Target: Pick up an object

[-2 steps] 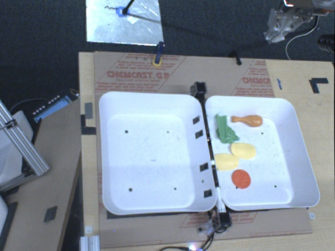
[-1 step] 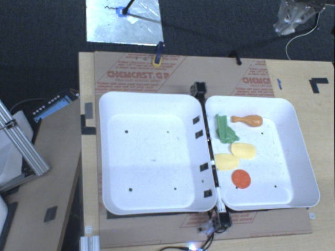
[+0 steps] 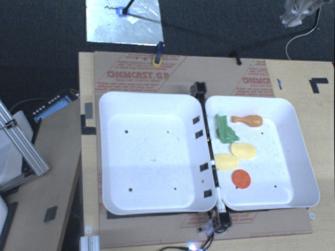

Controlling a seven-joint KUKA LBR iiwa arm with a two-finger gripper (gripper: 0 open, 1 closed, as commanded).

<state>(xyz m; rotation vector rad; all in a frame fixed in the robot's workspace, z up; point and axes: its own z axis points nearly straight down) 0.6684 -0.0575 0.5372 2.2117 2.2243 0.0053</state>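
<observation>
Camera view, bins: 2 shallow white bins sit side by side on the bench; the left bin (image 3: 152, 156) holds no objects, the right bin (image 3: 293, 150) holds all 5.
Camera view, objects: an orange drumstick-shaped piece (image 3: 247, 120) lies near the far wall of the right bin; a green piece (image 3: 225, 130) lies just beside it toward the divider; a pale yellow oval (image 3: 243, 150) and a second yellow piece (image 3: 226, 162) touch or nearly touch each other below the green one; a red-orange disc (image 3: 241, 179) lies nearest the camera, slightly apart from the yellow pair.
Camera view, gripper: the gripper (image 3: 298, 7) is up at the top right corner, blurred, well apart from the bins and off the bench; I cannot tell whether it is open or closed, and nothing visible sits in it.
Step in hand: judged as the approach, with no object yet picked.
Best target: the orange drumstick or the red-orange disc look easiest, since each has free bin floor on at least 1 side.
How to do it well: come straight down over the chosen piece, centred on its narrow width, clear of the bin wall and divider.
Risk: the 2 yellow pieces and the green one crowd together, so a grasp there could nudge a neighbour or catch 2 at once.
</observation>
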